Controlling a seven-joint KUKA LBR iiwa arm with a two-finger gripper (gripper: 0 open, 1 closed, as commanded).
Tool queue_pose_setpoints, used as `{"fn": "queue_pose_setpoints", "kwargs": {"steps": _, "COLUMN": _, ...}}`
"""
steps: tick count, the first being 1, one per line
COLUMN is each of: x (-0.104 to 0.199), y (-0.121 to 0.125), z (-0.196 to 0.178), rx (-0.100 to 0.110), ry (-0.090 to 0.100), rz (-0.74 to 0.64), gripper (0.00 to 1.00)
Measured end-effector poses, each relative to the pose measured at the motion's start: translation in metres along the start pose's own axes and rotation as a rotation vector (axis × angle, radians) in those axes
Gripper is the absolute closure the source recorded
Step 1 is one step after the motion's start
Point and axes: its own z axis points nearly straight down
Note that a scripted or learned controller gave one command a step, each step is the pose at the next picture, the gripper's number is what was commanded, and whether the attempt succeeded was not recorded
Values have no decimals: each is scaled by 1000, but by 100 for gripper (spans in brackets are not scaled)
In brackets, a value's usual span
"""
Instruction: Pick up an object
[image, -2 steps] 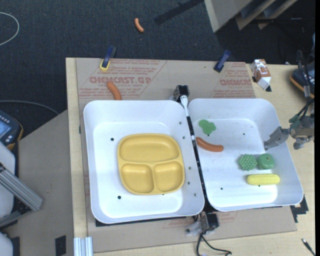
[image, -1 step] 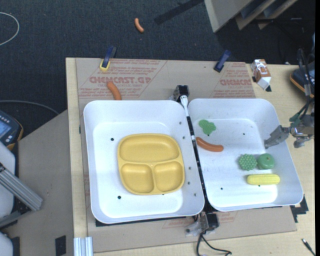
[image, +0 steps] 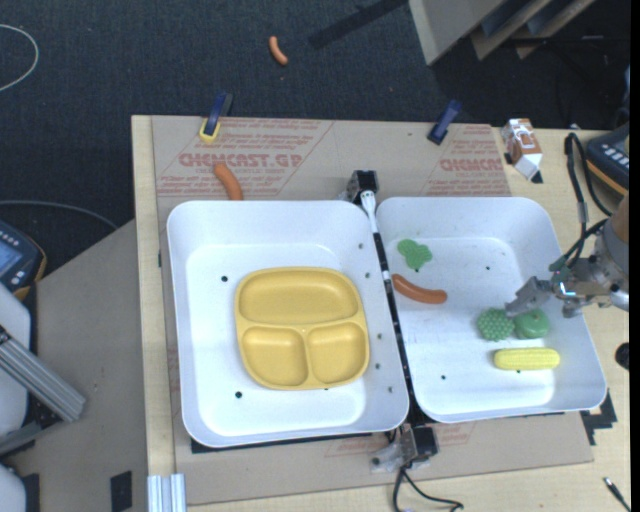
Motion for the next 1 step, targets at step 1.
{"fn": "queue_pose_setpoints", "kwargs": {"steps": 1, "x": 6, "y": -2, "z": 44, "rx": -2, "ry": 0, "rz": 0, "gripper": 0}}
